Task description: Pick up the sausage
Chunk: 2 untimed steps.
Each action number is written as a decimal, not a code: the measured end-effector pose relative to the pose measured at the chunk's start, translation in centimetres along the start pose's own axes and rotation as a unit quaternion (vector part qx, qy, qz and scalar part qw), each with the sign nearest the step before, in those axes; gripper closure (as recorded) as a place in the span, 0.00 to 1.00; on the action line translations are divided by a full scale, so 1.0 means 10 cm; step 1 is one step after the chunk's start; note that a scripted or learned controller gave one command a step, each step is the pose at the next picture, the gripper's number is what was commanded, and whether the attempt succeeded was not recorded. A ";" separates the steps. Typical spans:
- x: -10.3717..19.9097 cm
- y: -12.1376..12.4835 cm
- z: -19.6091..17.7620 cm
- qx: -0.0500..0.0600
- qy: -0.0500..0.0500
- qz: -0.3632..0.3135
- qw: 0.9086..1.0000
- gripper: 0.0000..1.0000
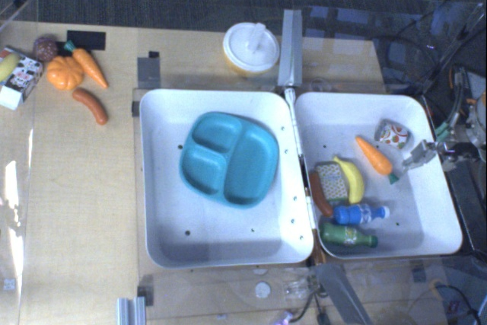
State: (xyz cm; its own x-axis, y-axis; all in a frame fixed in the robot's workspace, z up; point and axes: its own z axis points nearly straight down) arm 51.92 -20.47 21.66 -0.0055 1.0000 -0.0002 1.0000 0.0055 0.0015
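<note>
The gripper (421, 156) is hanging at the right bin's (426, 236) right rim; I cannot tell how it is set. The sausage (319, 194) is lying against that bin's left wall, partly under a waffle (332, 180), beside a banana (352, 177).

bright, even light, perhaps slightly soft

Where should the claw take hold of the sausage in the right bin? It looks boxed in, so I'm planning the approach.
Probably the sausage's upper end, from above. It lies lengthwise against the bin's left wall, with the sponge overlapping its right side, so the middle and sides look crowded.
</note>
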 end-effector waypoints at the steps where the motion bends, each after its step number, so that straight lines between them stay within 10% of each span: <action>1: 1.05 -0.07 0.10 0.002 0.001 0.101 0.995 0.00; 2: 1.90 -0.05 -0.36 0.000 0.001 0.158 0.987 0.00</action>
State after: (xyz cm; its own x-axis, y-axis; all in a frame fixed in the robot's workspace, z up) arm 51.27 -1.46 25.22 0.3069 0.9517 0.0014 0.9517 -0.3069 0.0013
